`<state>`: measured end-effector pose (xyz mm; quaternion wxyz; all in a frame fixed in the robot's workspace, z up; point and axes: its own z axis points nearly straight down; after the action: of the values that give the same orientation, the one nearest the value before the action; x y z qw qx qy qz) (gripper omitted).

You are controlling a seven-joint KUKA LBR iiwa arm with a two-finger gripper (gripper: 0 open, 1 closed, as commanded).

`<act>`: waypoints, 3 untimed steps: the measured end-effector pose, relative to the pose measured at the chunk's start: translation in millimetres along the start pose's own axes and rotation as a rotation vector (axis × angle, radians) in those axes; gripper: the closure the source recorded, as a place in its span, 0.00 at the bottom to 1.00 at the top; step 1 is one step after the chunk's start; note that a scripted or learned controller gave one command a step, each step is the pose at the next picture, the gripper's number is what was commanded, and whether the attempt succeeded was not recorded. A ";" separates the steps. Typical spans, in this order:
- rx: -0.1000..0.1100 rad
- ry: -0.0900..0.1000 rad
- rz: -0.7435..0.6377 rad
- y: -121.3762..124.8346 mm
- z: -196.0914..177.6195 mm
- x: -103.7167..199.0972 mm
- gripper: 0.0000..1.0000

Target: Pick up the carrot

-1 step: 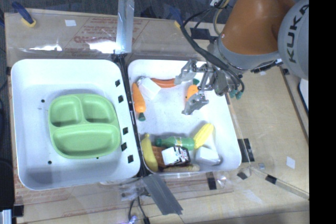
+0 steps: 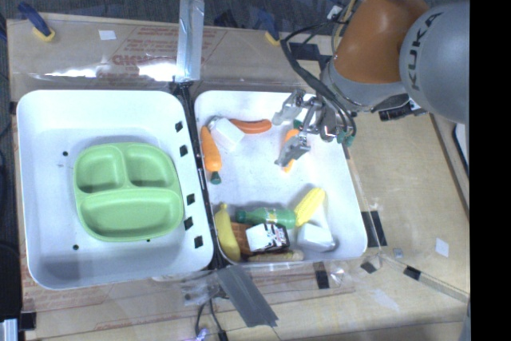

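My gripper (image 2: pixel 294 146) is over the upper middle of the right bin (image 2: pixel 345 172), pointing down from the grey and orange wrist. A small orange carrot (image 2: pixel 287 138) shows between its fingers, with its tip poking out below. The fingers are shut on it. A second, longer carrot (image 2: pixel 210 152) with a green stub lies along the bin's left wall, well to the left of the gripper.
An orange sausage-like piece (image 2: pixel 251 124) and a white object (image 2: pixel 227 136) lie at the bin's top left. Yellow corn (image 2: pixel 310 204), a green bottle (image 2: pixel 267 216), a banana (image 2: pixel 226 234) and a white block (image 2: pixel 316 235) crowd the bin's front. The left bin (image 2: pixel 32 172) holds a green divided plate (image 2: pixel 126 192).
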<state>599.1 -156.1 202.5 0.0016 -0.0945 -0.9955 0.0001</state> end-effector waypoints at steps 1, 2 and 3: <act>-0.001 -0.002 -0.127 -29.2 112.5 -32.4 0.00; 0.001 -0.009 -0.135 -26.8 98.9 -35.0 1.00; -0.003 -0.011 -0.042 60.1 21.1 10.3 1.00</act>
<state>600.3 -95.1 181.5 -0.0042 -0.0734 -0.9973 -0.0011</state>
